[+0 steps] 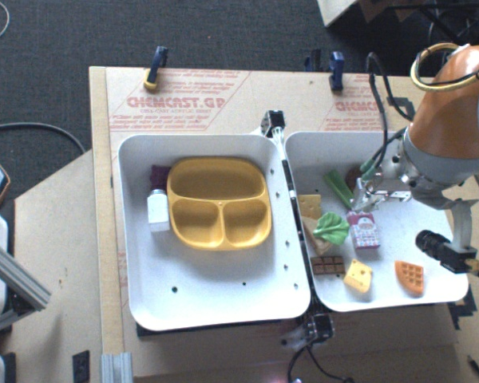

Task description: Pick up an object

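Pink carton (pixel 364 231) lies in the right bin (pixel 439 294), just below my gripper (pixel 373 197). I'm hovering before any grab; next comes a straight descent. Whether I'm spread or closed, I can't tell.

Right bin (pixel 399 294): seven small pick candidates, loose on the floor, none lifted.
Green stick (pixel 338 188) lies slanted near the back. Pink carton (pixel 365 231) sits mid-bin, just under the gripper (pixel 373 194). Green leafy piece (pixel 332 228) lies beside the carton's left edge. Tan cracker (pixel 309 207) lies flat by the left wall. Brown chocolate bar (pixel 327 265) lies flat near the front-left. Yellow cheese wedge (pixel 358 277) rests at the front, close to the bar. Orange waffle piece (pixel 409 278) rests at the front-right, apart from the rest.
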Motion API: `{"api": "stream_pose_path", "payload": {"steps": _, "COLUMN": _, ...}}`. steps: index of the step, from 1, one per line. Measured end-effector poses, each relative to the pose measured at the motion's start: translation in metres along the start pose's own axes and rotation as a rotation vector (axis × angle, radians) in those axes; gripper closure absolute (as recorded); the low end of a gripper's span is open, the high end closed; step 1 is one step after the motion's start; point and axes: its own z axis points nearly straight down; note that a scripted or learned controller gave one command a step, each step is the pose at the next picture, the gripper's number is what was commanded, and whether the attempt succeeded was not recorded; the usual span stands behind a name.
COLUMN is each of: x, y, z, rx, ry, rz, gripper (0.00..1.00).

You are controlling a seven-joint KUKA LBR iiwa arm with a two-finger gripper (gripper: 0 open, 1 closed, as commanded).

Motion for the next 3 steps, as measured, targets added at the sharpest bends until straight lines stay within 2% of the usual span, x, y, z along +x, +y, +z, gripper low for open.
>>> {"api": "stream_pose_path", "payload": {"steps": 2, "x": 0.095, "y": 0.012, "z": 0.01, "rx": 0.006, "ry": 0.0, "rz": 0.002, "gripper": 1.0}}
{"api": "stream_pose_path", "payload": {"steps": 3, "x": 0.152, "y": 0.012, "z": -0.009, "rx": 0.0, "ry": 0.0, "rz": 0.001, "gripper": 1.0}}
